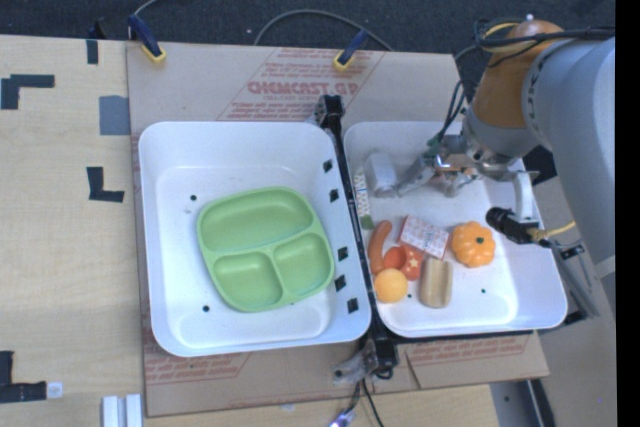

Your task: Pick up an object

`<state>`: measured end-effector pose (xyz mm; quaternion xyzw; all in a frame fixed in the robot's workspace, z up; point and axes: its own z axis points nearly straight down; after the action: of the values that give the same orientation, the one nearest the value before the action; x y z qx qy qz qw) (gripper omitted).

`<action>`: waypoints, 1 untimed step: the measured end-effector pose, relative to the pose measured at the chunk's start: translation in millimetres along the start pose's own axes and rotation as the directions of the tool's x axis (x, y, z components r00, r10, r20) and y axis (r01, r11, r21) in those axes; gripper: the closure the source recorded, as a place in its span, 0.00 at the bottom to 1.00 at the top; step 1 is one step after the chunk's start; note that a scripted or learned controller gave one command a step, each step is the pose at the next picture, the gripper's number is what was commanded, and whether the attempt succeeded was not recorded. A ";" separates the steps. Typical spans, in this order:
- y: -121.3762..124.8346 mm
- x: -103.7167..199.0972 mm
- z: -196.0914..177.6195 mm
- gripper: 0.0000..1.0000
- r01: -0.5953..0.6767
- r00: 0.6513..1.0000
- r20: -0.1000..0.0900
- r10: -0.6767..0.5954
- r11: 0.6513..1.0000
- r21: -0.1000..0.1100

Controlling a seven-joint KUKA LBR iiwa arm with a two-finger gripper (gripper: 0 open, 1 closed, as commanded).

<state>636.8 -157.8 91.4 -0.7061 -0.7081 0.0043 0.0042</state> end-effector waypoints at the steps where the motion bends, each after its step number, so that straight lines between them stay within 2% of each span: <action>1: -69.4 -67.7 5.0 0.00 -0.004 1.000 0.004 0.004 1.000 -0.016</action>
<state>567.6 -225.7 87.3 -0.7074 -0.7068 0.0003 -0.0030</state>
